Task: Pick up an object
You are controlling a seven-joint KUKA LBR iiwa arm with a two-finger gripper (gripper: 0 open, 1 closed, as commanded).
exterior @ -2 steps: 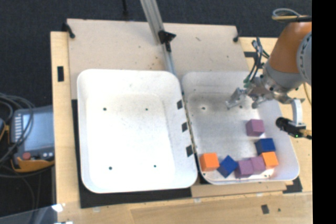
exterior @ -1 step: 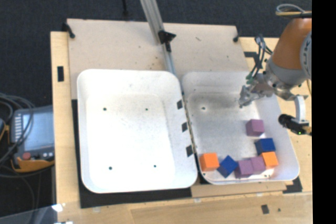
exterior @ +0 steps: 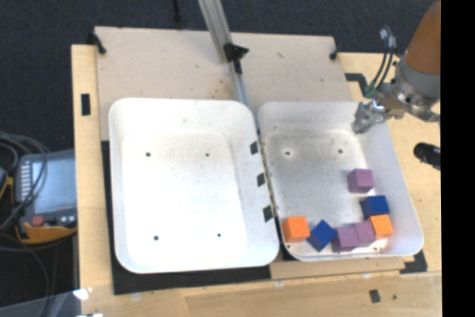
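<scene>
Along the near wall of the right bin (exterior: 386, 159) lie the blocks — orange block (exterior: 296, 227), blue block (exterior: 322, 234), purple blocks (exterior: 354, 236), more behind. The gripper (exterior: 365, 117) hangs over the bin's far right corner, well apart from them — whether it is clenched I cannot tell.

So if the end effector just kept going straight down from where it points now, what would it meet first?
Most likely bare bin floor. The end effector hangs over the upper right corner of the right bin, pointing down. The nearest block, the purple cube, lies clearly nearer the camera. Height above the floor is unclear.
</scene>
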